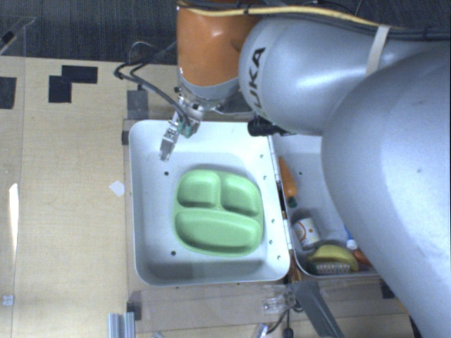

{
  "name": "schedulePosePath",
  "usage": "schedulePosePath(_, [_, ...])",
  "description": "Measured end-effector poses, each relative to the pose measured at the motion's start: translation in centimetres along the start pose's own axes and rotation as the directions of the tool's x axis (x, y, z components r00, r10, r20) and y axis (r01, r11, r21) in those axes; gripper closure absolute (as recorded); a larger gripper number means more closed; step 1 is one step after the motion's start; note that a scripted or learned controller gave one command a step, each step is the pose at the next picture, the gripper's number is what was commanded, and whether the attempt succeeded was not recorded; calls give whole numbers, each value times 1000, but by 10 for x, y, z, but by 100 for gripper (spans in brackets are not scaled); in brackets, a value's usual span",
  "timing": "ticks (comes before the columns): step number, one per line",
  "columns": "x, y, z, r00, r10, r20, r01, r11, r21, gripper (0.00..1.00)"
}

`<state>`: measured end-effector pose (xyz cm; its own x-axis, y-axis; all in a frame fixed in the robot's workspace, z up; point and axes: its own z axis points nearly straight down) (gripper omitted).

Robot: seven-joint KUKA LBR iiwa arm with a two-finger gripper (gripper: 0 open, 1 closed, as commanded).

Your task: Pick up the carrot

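The carrot (287,178) is a slim orange piece lying along the left wall of the right bin (304,162), partly hidden under the arm. My gripper (168,145) hangs over the far left corner of the left bin (141,210), well to the left of the carrot and apart from it. It points down at the bin floor just beyond the green plate (218,211). Nothing shows in the gripper.
The green divided plate fills the middle of the left bin. A small can (306,231) and a banana (331,254) lie in the near part of the right bin below the carrot. The big grey arm covers most of the right bin.
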<state>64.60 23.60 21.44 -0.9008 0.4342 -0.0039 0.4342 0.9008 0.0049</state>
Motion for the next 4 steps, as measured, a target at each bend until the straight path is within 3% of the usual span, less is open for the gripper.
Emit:
schedulePosePath(1, [-38,-65,17,992,-127,3,127,992,-1,0])
schedulePosePath(2, [-53,-85,-32,987,-161,4,161,987,-1,0])
schedulePosePath(3, [-54,-83,-46,987,-161,13,161,987,-8,100])
schedulePosePath(4, [-26,-107,72,983,-185,1,185,983,0,100])
